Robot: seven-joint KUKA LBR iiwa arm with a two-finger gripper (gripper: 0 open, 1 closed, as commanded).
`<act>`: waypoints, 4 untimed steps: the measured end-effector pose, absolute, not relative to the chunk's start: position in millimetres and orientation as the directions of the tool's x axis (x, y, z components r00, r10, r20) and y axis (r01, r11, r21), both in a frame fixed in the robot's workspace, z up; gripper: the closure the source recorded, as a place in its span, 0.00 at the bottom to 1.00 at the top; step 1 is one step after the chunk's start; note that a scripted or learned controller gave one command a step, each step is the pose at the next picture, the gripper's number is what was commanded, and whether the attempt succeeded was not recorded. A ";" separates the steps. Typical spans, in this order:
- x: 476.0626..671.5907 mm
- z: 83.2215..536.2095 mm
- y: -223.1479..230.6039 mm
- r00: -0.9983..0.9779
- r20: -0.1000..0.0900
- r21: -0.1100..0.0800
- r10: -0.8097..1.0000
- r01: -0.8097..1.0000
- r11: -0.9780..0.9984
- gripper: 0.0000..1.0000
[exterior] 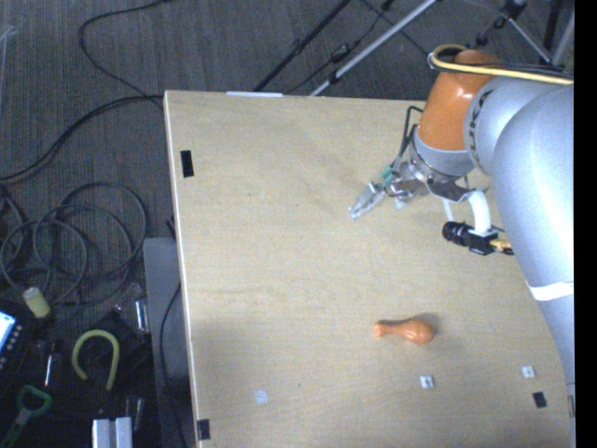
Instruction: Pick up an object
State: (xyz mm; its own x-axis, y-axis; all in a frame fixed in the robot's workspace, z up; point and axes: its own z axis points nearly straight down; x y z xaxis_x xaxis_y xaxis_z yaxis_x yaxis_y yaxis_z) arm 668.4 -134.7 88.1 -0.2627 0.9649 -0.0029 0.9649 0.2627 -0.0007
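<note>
An orange, gourd-shaped object (407, 329) lies on its side on the tan board (280, 250), in the lower right part, with its thin neck pointing left. My gripper (367, 200) hangs over the upper middle of the board, pointing down and left, well above and a little left of the orange object. I see nothing in it. The grey arm with the orange band (452, 110) comes in from the right.
A black tag (187, 163) sits near the board's left edge. Small square markers (426, 381) lie near its lower right corner. Cables and tools (84, 250) cover the carpet on the left, and stand legs (392, 26) cross the floor behind the board.
</note>
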 end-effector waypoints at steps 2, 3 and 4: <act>668.5 97.3 -134.6 -0.264 -0.007 -0.002 0.965 0.965 0.264 0.00; 668.3 84.0 -103.7 -0.494 -0.001 0.000 0.870 0.870 0.494 0.00; 668.6 93.4 -103.2 -0.493 -0.001 0.001 0.870 0.870 0.493 1.00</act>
State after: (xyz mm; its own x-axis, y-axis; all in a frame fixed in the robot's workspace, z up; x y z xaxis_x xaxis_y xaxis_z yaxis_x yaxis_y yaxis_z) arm 668.6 -103.2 93.4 -0.4931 0.8700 -0.0006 0.8700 0.4931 0.0013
